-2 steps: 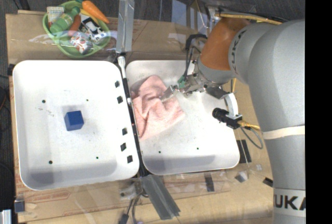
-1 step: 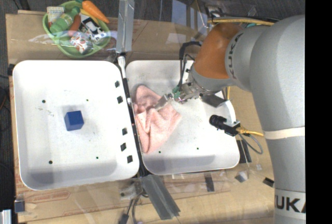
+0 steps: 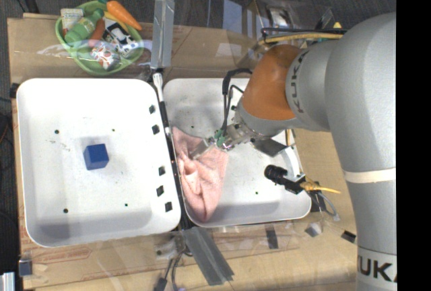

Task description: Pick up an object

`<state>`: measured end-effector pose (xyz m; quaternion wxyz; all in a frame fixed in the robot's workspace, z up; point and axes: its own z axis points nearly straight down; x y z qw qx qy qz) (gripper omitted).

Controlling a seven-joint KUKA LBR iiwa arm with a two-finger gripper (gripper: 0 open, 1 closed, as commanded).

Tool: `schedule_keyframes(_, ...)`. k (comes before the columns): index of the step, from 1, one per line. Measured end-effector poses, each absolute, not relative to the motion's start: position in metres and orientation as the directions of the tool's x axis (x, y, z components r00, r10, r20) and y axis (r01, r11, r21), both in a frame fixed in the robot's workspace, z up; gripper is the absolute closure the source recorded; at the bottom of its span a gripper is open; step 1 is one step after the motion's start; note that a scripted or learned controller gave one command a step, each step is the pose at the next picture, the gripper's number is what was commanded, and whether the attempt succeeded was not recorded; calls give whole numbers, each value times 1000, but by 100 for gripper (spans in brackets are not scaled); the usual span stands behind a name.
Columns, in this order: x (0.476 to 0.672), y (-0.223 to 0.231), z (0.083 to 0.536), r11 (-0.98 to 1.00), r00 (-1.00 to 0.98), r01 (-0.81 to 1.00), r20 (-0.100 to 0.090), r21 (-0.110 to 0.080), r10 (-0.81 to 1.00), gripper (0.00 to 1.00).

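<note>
Gripper point(image 3: 219, 141) tip sits in the centre of the frame, low over the right bin point(image 3: 202, 95), at its left half. Tip is small and partly hidden by the wrist. Cannot tell if the gripper is spread or closed, nor if anything is pinched in it.

Pink cloth point(image 3: 203, 178) lies directly below and left of the tip. Its upper edge meets the tip, and contact looks likely but is not certain. Cloth is crumpled and runs down along the right bin's left wall from mid-height to near the bottom wall. Its top left corner reaches up toward the divider between the bins, and the bulk of it sits lower left of the tip.

Behind the tip, up and right, is the wrist with the orange band point(image 3: 268, 86). The grey arm point(image 3: 353, 94) fills the right side of the frame from top to bottom.

Right bin floor is white with a few dark specks and smudges near its upper left corner.

Left bin point(image 3: 40, 104) takes the left half of the frame. Blue cube point(image 3: 96, 156) sits alone on its floor, left of centre, well apart from the gripper and the cloth, with the bin walls between them.

Green bowl point(image 3: 75, 57) is at upper left, outside the bins, on the brown bench point(image 3: 202, 44) just above the left bin's top wall. It holds small toys, including an orange carrot point(image 3: 122, 12) on top and some green pieces. The rest is too small to tell.
</note>
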<state>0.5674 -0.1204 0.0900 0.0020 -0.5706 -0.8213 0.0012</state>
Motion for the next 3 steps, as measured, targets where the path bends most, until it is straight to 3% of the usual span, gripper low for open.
schedule_keyframes(1, 568, -122, 98, 351, -351, 936, 2, -7, 937, 100)
schedule_keyframes(2, 570, -28, 221, 282, -282, 960, 0, -3, 960, 100)
schedule_keyframes(3, 608, -96, 219, 34, -34, 999, -1, -6, 999, 100)
